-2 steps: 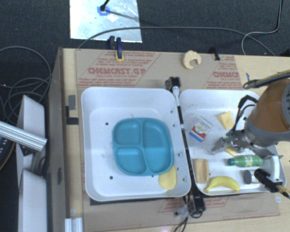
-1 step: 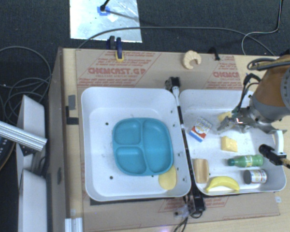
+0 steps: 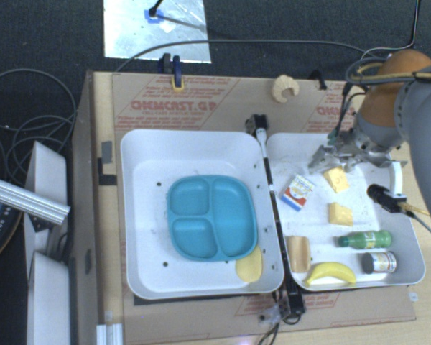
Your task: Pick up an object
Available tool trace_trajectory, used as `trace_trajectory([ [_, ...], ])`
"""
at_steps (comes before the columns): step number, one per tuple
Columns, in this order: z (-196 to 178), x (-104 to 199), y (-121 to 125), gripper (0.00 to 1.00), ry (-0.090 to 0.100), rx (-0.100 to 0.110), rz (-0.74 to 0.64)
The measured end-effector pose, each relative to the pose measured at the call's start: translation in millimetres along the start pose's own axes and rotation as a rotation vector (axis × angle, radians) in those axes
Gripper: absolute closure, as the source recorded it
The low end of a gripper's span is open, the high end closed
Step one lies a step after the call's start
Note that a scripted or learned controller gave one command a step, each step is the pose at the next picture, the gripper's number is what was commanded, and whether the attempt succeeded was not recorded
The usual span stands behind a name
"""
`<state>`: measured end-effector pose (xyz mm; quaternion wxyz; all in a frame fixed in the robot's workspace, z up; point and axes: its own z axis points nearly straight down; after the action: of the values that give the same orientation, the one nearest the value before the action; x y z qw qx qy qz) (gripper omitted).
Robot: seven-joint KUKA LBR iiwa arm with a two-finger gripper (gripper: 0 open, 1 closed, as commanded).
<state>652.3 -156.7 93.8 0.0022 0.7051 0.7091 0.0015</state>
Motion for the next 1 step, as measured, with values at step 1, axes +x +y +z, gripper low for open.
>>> trace_trajectory([
  [1,9.1,-34.4,-23.8,0.00,-0.001,0.004,0.005],
])
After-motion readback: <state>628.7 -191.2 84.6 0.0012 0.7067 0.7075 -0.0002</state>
